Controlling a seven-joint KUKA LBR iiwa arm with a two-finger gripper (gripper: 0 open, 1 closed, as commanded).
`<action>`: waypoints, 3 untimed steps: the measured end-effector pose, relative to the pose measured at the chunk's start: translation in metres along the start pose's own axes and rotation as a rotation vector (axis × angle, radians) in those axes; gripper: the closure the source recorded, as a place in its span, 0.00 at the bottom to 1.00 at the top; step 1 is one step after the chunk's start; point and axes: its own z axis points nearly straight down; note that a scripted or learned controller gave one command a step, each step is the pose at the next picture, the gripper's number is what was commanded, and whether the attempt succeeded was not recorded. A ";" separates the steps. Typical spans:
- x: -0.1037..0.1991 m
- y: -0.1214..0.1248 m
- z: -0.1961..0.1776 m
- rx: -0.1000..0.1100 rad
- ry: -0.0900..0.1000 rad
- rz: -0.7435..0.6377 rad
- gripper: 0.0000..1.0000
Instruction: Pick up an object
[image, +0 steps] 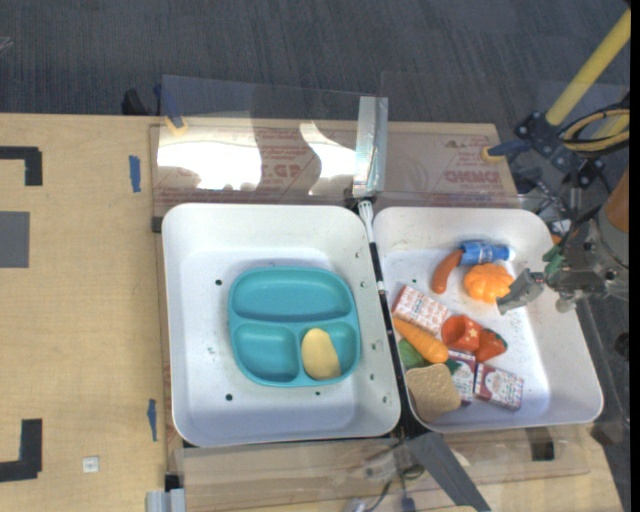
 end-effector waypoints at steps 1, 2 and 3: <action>0.000 0.053 0.038 0.000 -0.001 -0.064 0.00; -0.013 0.120 0.143 -0.012 -0.004 -0.030 0.00; -0.013 0.121 0.132 -0.014 -0.005 -0.032 1.00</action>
